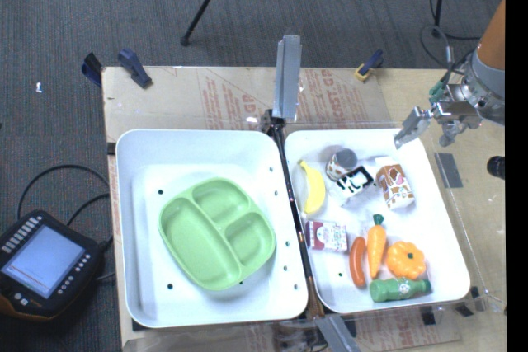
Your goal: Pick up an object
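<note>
Here the gripper [429,121] is seen above the right bin's [452,218] rim at about one o'clock; whether it is open or closed cannot be told, and nothing is seen held in it. In the right bin a banana [313,187] is placed at nine o'clock, a small cup [339,161] at eleven, and a brown carton [395,185] at two. A carrot [375,246], a sausage [357,261], an orange pumpkin [407,259] and a green vegetable [399,289] are grouped near five o'clock. A green divided plate [217,232] is laid in the left bin [132,177].
</note>
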`<state>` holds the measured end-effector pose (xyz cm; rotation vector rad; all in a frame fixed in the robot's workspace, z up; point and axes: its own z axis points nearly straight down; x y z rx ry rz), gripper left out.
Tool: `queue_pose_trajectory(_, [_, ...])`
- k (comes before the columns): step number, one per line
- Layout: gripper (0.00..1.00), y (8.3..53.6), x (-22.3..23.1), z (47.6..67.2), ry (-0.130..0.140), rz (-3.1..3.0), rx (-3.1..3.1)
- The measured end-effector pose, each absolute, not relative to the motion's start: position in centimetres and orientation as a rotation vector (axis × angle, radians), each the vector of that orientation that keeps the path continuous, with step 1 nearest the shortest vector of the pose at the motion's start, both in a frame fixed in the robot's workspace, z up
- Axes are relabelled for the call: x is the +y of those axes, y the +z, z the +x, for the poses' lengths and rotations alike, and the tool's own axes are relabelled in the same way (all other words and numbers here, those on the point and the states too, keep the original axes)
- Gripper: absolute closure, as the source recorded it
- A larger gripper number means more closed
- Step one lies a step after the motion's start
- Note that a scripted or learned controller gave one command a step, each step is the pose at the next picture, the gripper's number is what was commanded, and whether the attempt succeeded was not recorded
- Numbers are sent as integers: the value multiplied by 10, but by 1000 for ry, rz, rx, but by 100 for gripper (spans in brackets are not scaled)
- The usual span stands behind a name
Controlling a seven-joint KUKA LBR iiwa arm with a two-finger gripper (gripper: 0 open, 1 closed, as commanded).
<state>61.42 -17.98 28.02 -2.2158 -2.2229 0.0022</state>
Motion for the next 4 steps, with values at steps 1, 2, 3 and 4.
queue_pose_trajectory(1, [0, 132, -194, 642, 1, -2181, -2259])
queue_pose_trajectory(2, [0, 104, -207, 654, -24, -2129, -2332])
queue_pose_trajectory(3, [0, 106, -210, 628, -26, -1759, -2641])
queue_pose_trajectory(4, [100, 117, -212, 628, -24, -1766, -2639])
